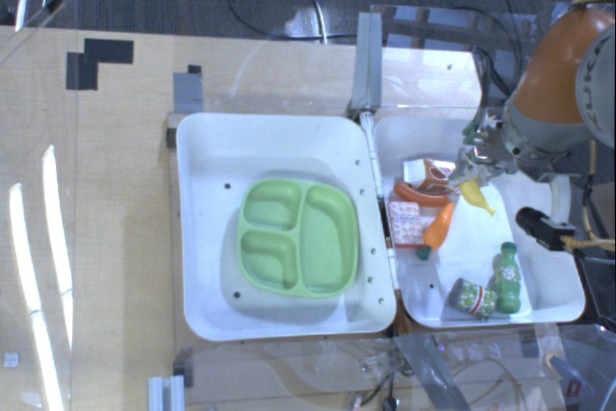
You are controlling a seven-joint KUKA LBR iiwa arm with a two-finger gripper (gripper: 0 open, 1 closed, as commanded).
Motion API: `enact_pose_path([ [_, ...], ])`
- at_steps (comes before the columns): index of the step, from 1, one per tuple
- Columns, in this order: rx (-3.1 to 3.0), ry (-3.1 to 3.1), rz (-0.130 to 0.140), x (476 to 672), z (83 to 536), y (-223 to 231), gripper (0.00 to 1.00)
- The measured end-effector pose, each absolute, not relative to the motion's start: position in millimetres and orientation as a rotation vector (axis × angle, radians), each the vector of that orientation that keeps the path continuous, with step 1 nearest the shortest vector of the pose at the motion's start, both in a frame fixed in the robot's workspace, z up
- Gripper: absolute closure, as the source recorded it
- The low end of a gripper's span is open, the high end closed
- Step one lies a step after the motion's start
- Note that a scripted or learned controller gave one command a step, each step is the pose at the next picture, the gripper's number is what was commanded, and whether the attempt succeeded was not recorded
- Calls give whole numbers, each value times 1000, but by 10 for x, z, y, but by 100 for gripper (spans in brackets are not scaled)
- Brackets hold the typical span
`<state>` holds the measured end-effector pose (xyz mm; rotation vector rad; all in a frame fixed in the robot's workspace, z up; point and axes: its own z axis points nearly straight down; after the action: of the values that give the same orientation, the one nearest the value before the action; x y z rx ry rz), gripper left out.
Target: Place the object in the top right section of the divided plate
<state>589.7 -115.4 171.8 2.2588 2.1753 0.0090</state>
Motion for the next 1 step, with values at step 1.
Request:
enact_pose_path([
  [1, 2204, 2233, 7, 5442, 1859, -417, 100],
])
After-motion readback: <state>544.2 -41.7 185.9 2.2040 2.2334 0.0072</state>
